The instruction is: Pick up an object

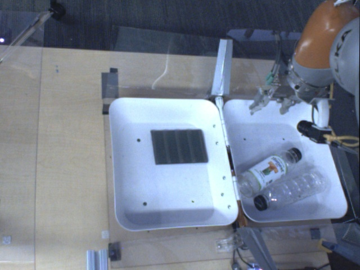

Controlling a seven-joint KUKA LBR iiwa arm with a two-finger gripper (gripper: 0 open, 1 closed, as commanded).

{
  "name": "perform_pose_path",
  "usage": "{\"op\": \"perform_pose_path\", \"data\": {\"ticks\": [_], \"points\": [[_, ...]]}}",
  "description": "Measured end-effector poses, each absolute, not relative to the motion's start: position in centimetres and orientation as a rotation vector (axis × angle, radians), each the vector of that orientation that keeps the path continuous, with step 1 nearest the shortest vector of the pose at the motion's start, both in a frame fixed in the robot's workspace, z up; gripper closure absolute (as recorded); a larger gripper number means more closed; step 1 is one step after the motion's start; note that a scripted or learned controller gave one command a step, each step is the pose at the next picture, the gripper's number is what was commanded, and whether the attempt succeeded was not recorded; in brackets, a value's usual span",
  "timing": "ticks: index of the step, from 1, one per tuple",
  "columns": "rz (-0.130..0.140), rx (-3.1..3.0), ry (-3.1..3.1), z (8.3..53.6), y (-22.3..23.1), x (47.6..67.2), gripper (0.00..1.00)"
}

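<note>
Nearest the lens, bare wood of the bench (56, 179), with a small metal bracket (97, 257) at its front edge.

Next back, two shallow white bins side by side, rims touching along the middle seam. Left bin (126, 151): one dark grey ribbed rectangular pad (179, 146) lying flat near the centre of the floor, well apart from every wall.

Right bin (247, 128): two bottles lying on their sides in the near half, pressed against each other lengthwise. Nearer of the pair, a clear bottle with black cap (292, 188), cap pointing toward the front-left, body stretched toward the right wall. Just behind and touching it, a labelled bottle with white cap (270, 171), label in orange and green, cap pointing toward the back-right, base close to the seam between the bins. Far half of this bin's floor bare white.

Farther back, over the far rim of the right bin, the end effector (269, 107): two thin fingers spread apart, nothing between them, tips pointing down toward the rim, well apart from both bottles. Above it the grey wrist and the orange band of the arm (318, 38), reaching in from the right.

Beyond the seam between the bins, an upright metal post (223, 66). Farthest, dark carpeted floor (169, 4).
</note>
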State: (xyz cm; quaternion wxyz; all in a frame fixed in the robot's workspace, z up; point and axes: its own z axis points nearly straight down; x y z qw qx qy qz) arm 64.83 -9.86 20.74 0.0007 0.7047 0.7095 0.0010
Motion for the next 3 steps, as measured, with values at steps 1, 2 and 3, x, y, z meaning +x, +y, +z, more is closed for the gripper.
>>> {"op": "perform_pose_path", "data": {"ticks": [1, 2, 3], "points": [[0.004, 2.215, 2.224, 15.4, -13.4, 56.0, 0.0], [0.014, 2.022, 2.383, 9.0, -17.2, 52.9, 0.0], [0.012, 1.664, 2.647, 9.0, -12.9, 56.1, 0.0]]}}
